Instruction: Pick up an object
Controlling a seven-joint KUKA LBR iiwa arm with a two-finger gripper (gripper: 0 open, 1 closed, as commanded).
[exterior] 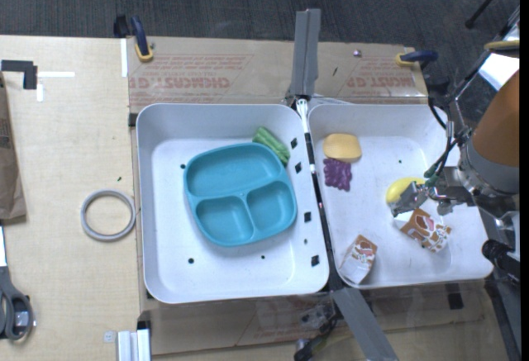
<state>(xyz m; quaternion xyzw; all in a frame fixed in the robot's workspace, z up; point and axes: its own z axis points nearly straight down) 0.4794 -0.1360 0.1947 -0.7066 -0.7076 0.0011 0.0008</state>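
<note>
Camera view has the gripper [416,201] low in the right bin [388,277], fingers slightly apart and gripping nothing, between a yellow fruit [402,188] and a brown-white packet [426,230], so closing now might nudge both aside.

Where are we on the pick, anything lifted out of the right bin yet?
Done: the end effector is low in the right bin, between the yellow item and the brown-and-white packet. In hand: nothing that I can see. Left: grip one item and lift it.
</note>
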